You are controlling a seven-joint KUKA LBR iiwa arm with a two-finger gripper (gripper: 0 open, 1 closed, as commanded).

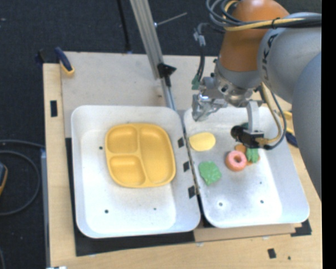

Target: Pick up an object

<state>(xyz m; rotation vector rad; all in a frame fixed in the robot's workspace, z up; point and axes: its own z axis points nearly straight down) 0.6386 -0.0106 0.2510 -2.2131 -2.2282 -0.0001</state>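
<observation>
The right bin (269, 206) holds a pale yellow round piece (202, 142), a green toy (210, 173), a pink ring donut (236, 161) and a small orange and green item (251, 153) beside the donut. My gripper (201, 112) hangs over the bin's far left corner, just above and behind the yellow piece. Nothing shows between its fingers.
A yellow divided tray (140, 154) lies in the left bin (89, 206). A metal pole (148, 38) slants up from the bench behind the bins. Black cables (269, 133) hang from the arm over the right bin's far side.
</observation>
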